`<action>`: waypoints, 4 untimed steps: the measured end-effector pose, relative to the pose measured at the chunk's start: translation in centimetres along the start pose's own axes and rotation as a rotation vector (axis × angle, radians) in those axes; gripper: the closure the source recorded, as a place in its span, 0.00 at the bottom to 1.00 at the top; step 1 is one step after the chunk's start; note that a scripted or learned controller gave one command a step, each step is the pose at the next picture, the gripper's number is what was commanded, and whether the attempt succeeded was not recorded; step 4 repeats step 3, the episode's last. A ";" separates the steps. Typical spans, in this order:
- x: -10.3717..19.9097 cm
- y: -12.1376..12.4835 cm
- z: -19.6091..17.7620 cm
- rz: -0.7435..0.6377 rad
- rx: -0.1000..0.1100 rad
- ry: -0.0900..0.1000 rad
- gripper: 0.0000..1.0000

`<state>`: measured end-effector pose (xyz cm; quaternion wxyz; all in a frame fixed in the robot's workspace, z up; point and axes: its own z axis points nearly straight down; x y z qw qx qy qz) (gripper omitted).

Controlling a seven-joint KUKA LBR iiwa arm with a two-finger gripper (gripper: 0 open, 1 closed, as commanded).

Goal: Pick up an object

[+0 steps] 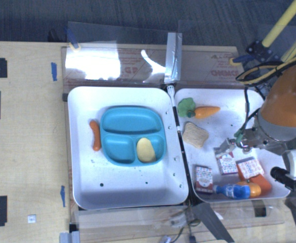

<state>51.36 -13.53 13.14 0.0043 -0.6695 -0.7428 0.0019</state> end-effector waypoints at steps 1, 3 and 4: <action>1.5 -1.1 4.4 -0.077 -0.015 -0.006 0.00; 7.0 6.7 -5.8 -0.057 -0.019 -0.004 1.00; 7.0 6.7 -5.8 -0.057 -0.019 -0.004 1.00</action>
